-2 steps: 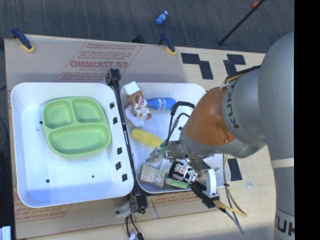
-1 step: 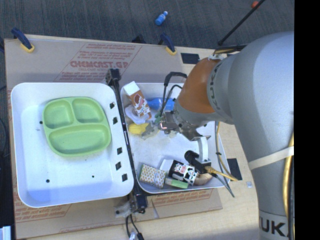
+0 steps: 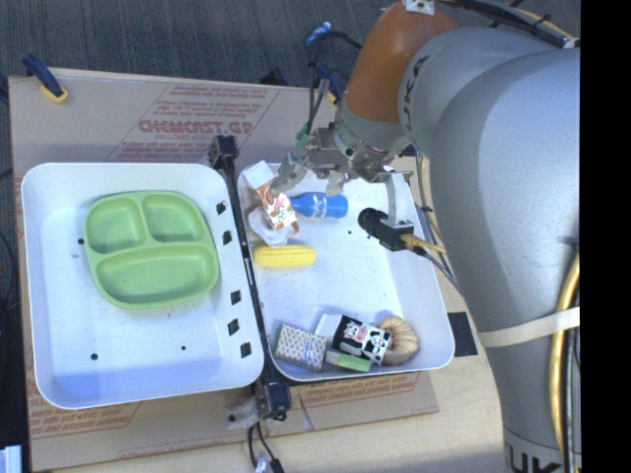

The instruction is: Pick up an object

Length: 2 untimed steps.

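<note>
Grey arm over right bin, gripper above blue bottle, finger state unclear.

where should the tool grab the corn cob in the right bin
Grip the corn cob across its narrow middle, coming straight down from above. It lies flat and lengthwise left to right on the right bin floor, with bare floor along its near side, though a wrapped snack crowds its far side.

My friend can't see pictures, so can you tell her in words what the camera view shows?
A big grey robot arm reaches from the right over the right white bin, its gripper low above a small packet, a blue bottle and a yellow corn cob. The left white bin holds a green divided plate.
</note>
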Each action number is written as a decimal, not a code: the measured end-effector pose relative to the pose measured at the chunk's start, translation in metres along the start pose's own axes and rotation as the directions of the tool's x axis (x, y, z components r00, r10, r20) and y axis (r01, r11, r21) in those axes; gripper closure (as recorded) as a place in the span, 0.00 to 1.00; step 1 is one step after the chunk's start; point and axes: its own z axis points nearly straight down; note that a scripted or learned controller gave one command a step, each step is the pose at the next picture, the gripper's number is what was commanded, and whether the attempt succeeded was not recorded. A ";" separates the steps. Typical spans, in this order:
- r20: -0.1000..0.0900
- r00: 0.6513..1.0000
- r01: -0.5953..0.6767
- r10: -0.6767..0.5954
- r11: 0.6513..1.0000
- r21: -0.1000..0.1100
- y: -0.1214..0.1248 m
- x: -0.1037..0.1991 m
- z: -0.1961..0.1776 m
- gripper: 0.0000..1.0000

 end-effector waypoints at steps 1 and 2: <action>0.000 1.000 -0.002 0.002 1.000 0.007 -0.022 -0.086 0.102 0.00; -0.001 1.000 0.001 -0.001 1.000 0.006 -0.055 -0.015 0.100 0.00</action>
